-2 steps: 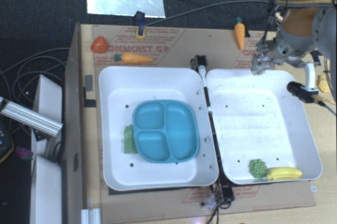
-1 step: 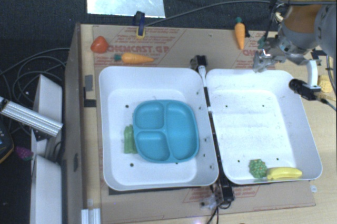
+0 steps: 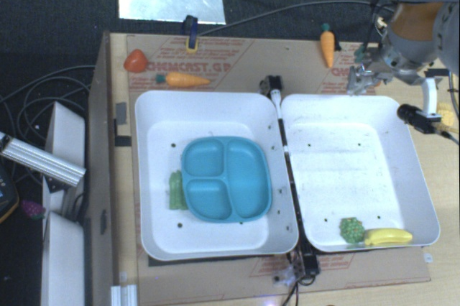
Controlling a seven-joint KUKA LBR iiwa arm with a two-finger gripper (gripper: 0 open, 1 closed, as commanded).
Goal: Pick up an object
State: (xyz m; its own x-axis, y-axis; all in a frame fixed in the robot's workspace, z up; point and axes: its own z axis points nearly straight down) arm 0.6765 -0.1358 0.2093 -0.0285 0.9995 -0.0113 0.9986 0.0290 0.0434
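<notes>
Banana [image 3: 389, 236] and broccoli [image 3: 351, 229] lie near-right in bin [image 3: 345, 118]; light, stiff plastic, best pinched mid-body. End effector [image 3: 359, 82] state unclear.

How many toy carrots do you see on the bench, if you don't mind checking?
2. One carrot lies on the cardboard behind the left bin; the other carrot lies behind the right bin.
</notes>
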